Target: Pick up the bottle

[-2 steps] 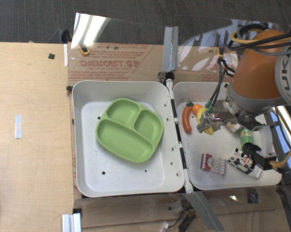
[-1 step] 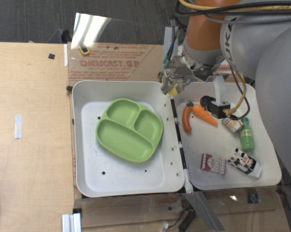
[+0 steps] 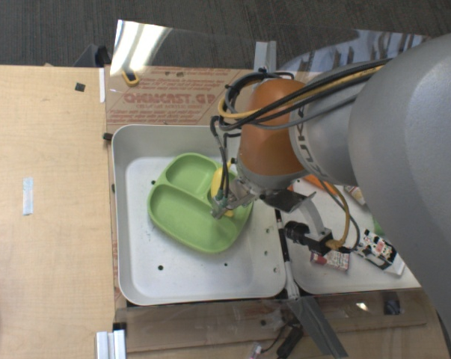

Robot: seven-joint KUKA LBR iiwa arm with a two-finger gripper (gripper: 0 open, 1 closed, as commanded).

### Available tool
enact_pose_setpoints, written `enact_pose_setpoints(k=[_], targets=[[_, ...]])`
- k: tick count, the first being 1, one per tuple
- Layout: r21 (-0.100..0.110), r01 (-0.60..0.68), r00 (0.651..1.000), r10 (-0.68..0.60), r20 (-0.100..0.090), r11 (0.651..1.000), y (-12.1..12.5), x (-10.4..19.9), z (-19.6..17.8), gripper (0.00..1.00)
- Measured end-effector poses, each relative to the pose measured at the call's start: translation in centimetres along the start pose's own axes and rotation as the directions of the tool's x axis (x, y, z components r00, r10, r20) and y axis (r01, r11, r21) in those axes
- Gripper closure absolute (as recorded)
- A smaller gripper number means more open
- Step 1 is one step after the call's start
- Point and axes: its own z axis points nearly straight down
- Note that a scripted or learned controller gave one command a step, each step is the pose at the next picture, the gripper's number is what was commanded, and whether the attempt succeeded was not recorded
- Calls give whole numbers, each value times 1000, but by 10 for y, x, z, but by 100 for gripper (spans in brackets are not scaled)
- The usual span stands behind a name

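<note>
The arm (image 3: 375,140) reaches down into the left bin (image 3: 135,275). Its jaws are low over the green plate (image 3: 184,208), by a yellow thing that may be the bottle (image 3: 218,182). I cannot tell if the jaws are apart or together. Nothing looks lifted yet.

Dark grey carpet (image 3: 210,6) fills the top of the frame. A pale wooden bench top (image 3: 45,200) spans the left side. A printed cardboard sheet (image 3: 169,96) lies at upper centre, glare beside it.
</note>
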Motion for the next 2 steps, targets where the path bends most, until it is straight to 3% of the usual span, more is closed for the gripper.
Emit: enact_pose_setpoints(k=[1,2], targets=[[-3,-126,992,126,2,992,80,-32,-156,100],[-3,-126,992,126,2,992,80,-32,-156,0]])
